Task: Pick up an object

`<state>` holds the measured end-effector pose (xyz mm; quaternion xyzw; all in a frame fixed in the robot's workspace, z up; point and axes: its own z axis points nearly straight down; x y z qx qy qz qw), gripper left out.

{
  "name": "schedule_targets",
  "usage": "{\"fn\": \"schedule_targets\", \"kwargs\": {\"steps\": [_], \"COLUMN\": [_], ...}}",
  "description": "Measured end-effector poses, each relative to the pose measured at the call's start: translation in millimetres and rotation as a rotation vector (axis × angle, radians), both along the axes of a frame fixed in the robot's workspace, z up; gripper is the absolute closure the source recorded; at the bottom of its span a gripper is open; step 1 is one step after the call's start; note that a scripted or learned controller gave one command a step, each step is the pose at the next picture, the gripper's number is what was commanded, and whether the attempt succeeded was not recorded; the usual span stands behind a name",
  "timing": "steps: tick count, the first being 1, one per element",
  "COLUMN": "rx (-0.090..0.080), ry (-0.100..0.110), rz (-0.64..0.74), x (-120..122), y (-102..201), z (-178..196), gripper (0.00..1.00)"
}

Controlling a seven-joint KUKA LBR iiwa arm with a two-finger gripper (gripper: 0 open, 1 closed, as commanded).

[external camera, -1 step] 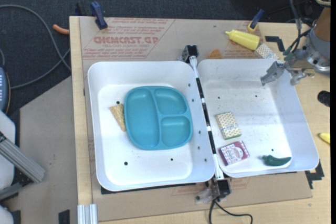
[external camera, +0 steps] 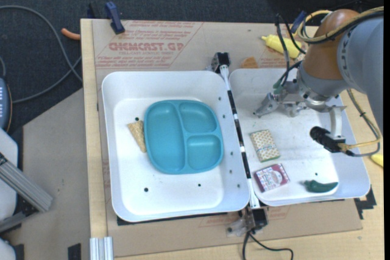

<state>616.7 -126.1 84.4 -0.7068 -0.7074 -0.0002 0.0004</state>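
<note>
Plainly, small patterned card (external camera: 265,145) flat in right bin (external camera: 359,176).

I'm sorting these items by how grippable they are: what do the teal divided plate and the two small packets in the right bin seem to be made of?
The teal divided plate looks like moulded plastic with a smooth, matte finish: uniform colour, rounded compartment edges. The patterned packet and the pink packet look like printed card or foil; flat, square-cornered, but too small to tell which.
</note>
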Motion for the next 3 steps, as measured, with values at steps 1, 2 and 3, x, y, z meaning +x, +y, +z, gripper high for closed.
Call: {"fn": "schedule_targets", "kwargs": {"steps": [1,2,3], "rx": [0.0,0.0,0.0], "ry": [0.002,0.002,-0.001], "rz": [-0.001,-0.002,-0.001], "x": [-31,-60,-55], "y": [22,32,35], "z": [0,0,0], "gripper": [0.0,0.0,0.0]}}
